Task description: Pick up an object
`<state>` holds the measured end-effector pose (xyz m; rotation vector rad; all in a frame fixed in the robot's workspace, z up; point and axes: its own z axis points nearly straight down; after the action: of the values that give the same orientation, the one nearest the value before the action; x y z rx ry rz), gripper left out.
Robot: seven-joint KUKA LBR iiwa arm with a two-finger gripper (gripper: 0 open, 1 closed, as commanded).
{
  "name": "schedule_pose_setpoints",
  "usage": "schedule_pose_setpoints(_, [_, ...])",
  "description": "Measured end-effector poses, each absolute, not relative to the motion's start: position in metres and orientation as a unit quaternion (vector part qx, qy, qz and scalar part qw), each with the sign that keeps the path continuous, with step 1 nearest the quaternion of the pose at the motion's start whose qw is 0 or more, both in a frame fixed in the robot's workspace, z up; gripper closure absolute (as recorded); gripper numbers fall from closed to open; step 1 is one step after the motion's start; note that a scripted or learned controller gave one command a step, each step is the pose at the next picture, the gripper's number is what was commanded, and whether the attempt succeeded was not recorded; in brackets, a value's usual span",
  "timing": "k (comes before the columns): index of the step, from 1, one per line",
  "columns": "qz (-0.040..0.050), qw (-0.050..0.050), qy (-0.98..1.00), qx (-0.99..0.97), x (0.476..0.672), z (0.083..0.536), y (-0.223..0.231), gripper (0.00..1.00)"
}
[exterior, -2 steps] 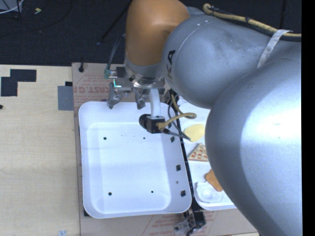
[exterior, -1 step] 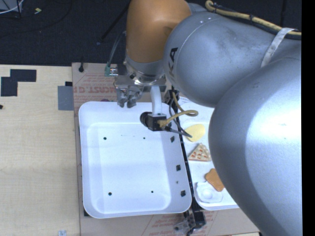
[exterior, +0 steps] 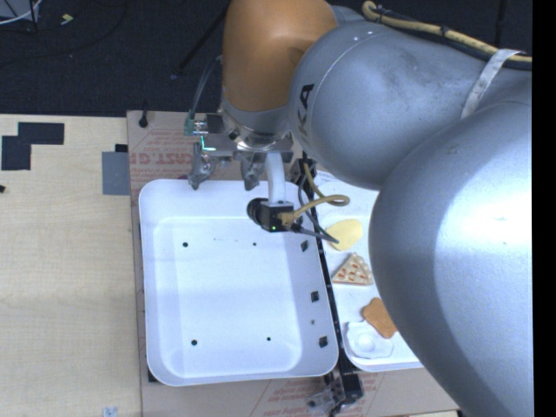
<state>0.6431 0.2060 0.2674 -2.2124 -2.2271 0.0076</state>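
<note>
My gripper (exterior: 226,177) hangs over the far rim of the left white bin (exterior: 165,320). Its two fingers stand apart, open, with nothing between them. The right bin (exterior: 382,365) holds a pale yellow piece (exterior: 347,231), a waffle-patterned triangle (exterior: 352,271), a brown cookie-like piece (exterior: 379,317) and a white rounded object (exterior: 365,342). All of these lie to the right of my gripper, across the divide between the bins. The arm hides most of the right bin.
The big grey arm with its orange band (exterior: 265,42) covers the upper right. A wooden bench top (exterior: 61,276) runs along the left, with dark patches (exterior: 113,172) near its far edge.
</note>
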Motion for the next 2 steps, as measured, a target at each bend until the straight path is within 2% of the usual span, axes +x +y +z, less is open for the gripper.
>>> schedule_pose_setpoints(1, [0.0032, 0.001, -0.711, -0.703, 0.643, 0.277, 0.206, 1.00])
schedule_pose_setpoints(2, [0.0019, 0.001, -0.707, -0.707, 0.644, 0.246, 0.244, 1.00])
